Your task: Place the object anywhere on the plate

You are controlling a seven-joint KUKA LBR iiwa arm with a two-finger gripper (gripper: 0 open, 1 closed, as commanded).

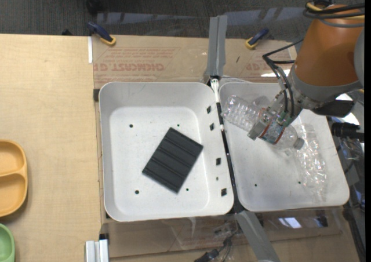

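Note:
A black ridged rectangular plate (173,159) lies tilted on the floor of the left white bin (116,139). In the right bin (261,194) a clear crumpled plastic bottle (242,112) lies near the far left corner. My gripper (268,126) hangs low over that bottle's right end, where a reddish label (275,134) shows. The grey arm with its orange band (324,46) comes in from the upper right and hides part of the bin. Whether the bottle is held is unclear.
More clear crumpled plastic (313,165) lies along the right bin's right side. A yellow divided tray (10,177) and a green dish (4,244) sit at the wooden bench's left edge. Clamps (103,36) hold the cardboard behind the bins.

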